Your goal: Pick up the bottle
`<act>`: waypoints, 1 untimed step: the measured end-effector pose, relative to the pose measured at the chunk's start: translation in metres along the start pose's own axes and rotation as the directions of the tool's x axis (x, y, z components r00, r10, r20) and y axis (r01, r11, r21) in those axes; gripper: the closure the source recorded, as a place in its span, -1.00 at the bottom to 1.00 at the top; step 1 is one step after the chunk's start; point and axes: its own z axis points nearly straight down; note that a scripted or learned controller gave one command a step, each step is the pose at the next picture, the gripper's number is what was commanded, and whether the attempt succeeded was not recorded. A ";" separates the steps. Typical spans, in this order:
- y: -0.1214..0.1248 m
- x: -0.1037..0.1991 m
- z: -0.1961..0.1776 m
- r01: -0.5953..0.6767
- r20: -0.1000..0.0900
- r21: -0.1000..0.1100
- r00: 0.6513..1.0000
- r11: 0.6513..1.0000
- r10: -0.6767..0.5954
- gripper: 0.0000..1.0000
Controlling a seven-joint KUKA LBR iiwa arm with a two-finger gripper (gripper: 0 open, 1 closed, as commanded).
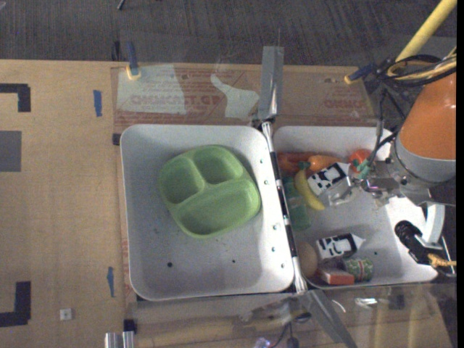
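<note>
A dark green translucent object (295,207) that looks like the bottle lies along the left wall of the right bin (384,220), beside a yellow banana (310,192). My gripper (357,183) hangs over the upper middle of that bin, to the right of the banana and close to a black-and-white patterned object (328,177). The gripper's end is blurred among the clutter. Nothing can be seen held in it. The grey wrist and orange band (431,130) reach in from the right.
The left bin (145,245) holds a green divided plate (209,189). In the right bin there are also an orange piece (304,161), a second black-and-white object (339,245), a brown egg shape (308,259), a red block (336,275) and a green ball (359,268).
</note>
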 end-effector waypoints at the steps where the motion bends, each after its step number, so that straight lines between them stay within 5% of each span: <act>1: -0.026 -0.008 0.121 0.020 0.002 -0.010 1.000 1.000 -0.020 -1.00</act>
